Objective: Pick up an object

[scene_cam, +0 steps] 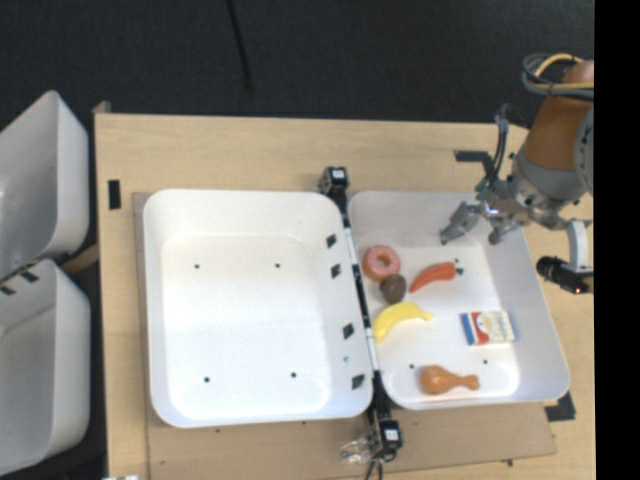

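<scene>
Left white plastic bin [170, 298]: nothing in it to grab. All candidates sit in the right white plastic bin [535, 298], just beside it.

Left to right in the right bin:
- Pink ring-shaped toy donut [381, 262], near the divider, lying flat. Looks like light hard plastic. The rounded rim is likely slippery; pinch across the ring wall through the hole, or span the outer edge.
- Small brown rounded lump [394, 288], touching or just below the donut. Can't tell what it is. Crowded against its neighbours, so a poor first pick.
- Yellow toy banana [399, 318], just below the lump. Curved, smooth, probably hollow and light. Grip across the mid-body, square to the long axis.
- Orange-red toy carrot or pepper [434, 275], tilted, with free space around it. Tapered, so it may squirt out of a pinch; take the thick middle.
- Orange-brown toy drumstick [445, 379], near the front wall, alone. The narrow shank is the obvious hold.
- Small white carton with red and blue print [488, 327], lying flat. Flat parallel faces and stiff enough, so it's the easiest pinch, across the short sides.

Two-finger gripper [478, 224]: above the right bin's far right corner, fingers spread apart, nothing between them. Clear of all items; the carrot is nearest.

My pick: carrot or carton, since both are isolated. None looks fragile or heavy.
</scene>
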You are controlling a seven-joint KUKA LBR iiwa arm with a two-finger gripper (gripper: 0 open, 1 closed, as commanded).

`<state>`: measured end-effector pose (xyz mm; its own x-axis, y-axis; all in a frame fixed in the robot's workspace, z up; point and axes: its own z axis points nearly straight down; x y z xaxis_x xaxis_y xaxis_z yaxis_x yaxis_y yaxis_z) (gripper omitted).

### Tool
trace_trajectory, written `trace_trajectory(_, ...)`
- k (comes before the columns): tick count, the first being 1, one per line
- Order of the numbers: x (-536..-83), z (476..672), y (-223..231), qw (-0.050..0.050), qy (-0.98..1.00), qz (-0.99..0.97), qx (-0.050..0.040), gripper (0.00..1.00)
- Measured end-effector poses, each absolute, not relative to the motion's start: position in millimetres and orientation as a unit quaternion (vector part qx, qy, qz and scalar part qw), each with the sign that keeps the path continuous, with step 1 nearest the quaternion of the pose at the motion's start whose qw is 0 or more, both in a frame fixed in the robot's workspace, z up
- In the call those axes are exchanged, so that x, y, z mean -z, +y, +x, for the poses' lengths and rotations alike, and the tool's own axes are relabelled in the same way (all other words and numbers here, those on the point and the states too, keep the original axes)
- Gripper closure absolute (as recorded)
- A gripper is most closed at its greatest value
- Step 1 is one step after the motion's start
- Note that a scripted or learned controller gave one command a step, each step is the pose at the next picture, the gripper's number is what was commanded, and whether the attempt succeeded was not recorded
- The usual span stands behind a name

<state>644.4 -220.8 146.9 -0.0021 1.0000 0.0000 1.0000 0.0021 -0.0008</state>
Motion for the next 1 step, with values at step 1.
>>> trace_trajectory(1,-140.6,619.8,-171.4,0.003,-0.708,-0.706,-0.0019,0.00)
